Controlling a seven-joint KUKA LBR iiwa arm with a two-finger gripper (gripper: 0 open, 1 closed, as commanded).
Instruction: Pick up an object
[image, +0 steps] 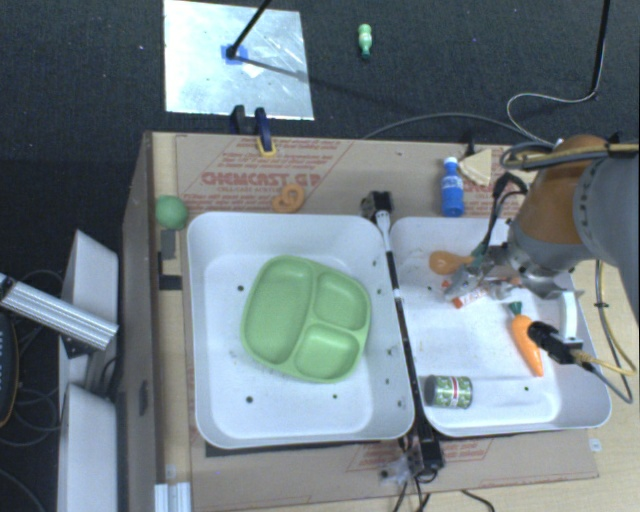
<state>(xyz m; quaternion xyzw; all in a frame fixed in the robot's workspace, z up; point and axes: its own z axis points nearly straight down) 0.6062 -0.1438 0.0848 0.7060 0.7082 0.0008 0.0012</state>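
Nearest the camera in the right bin (500, 418), a small can (447, 390) with a green label lies on its side, well apart from me. A little further in, an orange carrot (524, 343) rests near the bin's right wall. Beyond that is my hand (487, 277), low over the bin's far half. A small red-and-white piece (461, 296) is just beside it, and an orange piece (446, 262) is near on the far side. I judge this as the reach-and-grasp step: nothing is lifted. The red-and-white piece looks like my target, though I cannot tell whether my hand is open, closed, or touching it.

Next I'd want to centre over that piece, close firmly and rise straight, since it is small and could easily slip.

My arm (560, 215) bends in from the right, wrist angled down into the bin. A blue bottle (452, 187) stands on the bench (250, 165) past the bin's far rim.
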